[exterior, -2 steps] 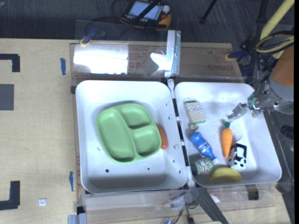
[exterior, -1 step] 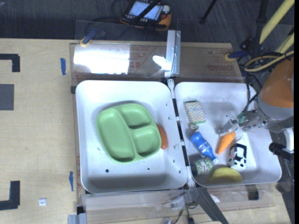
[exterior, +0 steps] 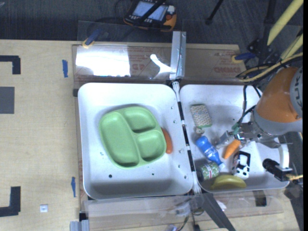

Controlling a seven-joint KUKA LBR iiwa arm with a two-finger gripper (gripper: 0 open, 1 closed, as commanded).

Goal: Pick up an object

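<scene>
In the right bin [exterior: 250,93], the hand [exterior: 234,137] is hanging low over an orange carrot-shaped toy [exterior: 231,149], beside a blue bottle [exterior: 208,148]; its finger state cannot be told. A green divided plate [exterior: 131,136] is lying in the left bin [exterior: 91,100].

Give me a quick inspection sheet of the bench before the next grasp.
Surface: two white bins, left bin and right bin, side by side on the bench.
Job's things: right bin holds a sponge, blue bottle, carrot, can, banana and a black-and-white toy.
Clutter: green tray in left bin, an orange thing at its right edge.
Gripper: gripper low over the carrot; grasp cannot be judged.
Cables: yellow and black cables beside the arm.
Surroundings: handheld pendant on the floor beyond the bench.
</scene>
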